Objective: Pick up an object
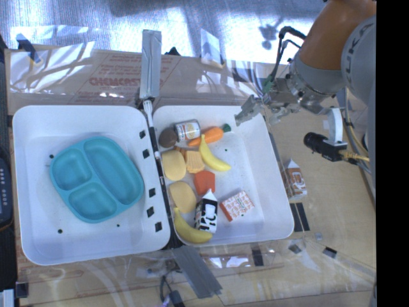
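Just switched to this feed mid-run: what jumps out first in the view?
The blue divided plate lies alone in the left bin. The right bin holds a crowded cluster of toy food along its left side, with a yellow banana and an orange carrot near the top. The gripper hangs over that bin's upper right corner.

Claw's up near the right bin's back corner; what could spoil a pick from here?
1. The food sits packed: banana, carrot and can touch, so the claw may nudge neighbours or grab two.
2. The claw hangs by the bin wall, so descending there risks striking the rim.
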Available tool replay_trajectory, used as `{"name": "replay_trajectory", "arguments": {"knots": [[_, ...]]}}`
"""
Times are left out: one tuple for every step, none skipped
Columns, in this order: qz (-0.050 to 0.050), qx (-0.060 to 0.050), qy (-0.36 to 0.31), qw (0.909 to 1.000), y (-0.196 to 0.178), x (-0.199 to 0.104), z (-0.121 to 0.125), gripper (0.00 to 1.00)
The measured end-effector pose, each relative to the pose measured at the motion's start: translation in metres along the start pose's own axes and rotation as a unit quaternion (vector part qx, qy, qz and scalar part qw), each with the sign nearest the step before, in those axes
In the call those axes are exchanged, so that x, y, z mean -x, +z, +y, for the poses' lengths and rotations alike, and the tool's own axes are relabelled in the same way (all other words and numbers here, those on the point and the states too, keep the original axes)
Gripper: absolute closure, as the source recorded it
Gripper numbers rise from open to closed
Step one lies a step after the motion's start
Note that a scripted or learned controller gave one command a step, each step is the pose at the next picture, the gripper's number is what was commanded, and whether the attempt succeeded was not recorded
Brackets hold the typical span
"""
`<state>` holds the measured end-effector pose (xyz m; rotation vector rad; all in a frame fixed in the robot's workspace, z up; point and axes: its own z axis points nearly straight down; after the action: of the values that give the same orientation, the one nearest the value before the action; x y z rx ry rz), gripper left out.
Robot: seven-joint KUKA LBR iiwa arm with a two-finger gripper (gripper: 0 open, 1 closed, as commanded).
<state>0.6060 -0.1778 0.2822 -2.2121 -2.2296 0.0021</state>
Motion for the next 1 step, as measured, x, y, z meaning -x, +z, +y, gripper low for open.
{"name": "replay_trajectory", "arguments": {"knots": [[0.001,-0.003,0.039,0.9992,0.0921,-0.0561,-0.0309,0.00]]}}
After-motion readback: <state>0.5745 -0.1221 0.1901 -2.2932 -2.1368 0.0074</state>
